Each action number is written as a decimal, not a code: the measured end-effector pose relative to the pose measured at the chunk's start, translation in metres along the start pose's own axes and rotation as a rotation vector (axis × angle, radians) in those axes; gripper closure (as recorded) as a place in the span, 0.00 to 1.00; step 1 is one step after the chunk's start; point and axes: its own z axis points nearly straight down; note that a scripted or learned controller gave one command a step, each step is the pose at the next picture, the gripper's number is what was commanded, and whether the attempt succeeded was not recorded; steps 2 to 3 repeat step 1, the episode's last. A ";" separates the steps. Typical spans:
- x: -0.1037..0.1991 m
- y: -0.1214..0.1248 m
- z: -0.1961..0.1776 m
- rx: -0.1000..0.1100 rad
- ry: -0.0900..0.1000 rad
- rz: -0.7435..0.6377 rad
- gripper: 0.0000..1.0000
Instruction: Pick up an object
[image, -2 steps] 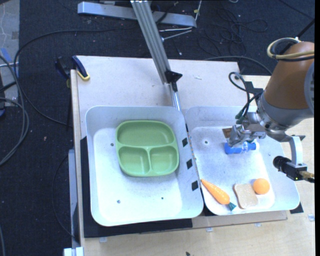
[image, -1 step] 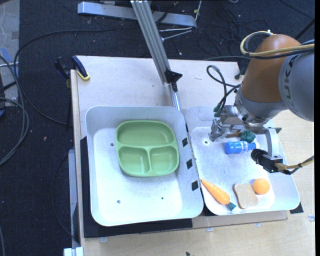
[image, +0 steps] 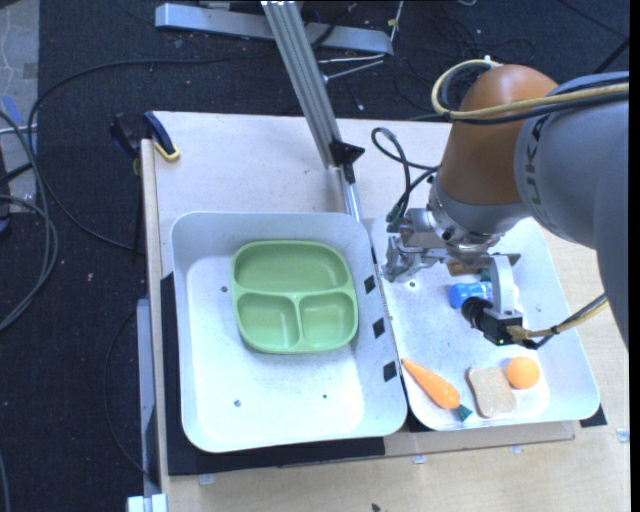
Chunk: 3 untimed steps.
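The blue object (image: 468, 294) in the right bin (image: 570, 400) looks small, light and rigid, probably smooth plastic, so a pinch across its short sides seems the safest hold. It lies at centre right of the frame, just right of and slightly below the gripper (image: 403, 262), close beside it. Whether the gripper is open or closed I cannot tell. Lower right lie a carrot (image: 432, 383), a tan sponge-like block (image: 491, 391) and an orange ball (image: 522, 373)
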 end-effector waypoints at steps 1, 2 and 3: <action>0.043 0.017 0.006 -0.001 -0.001 0.001 1.00; 0.043 0.017 0.006 -0.001 -0.001 0.001 1.00; 0.043 0.017 0.006 -0.001 -0.001 0.001 1.00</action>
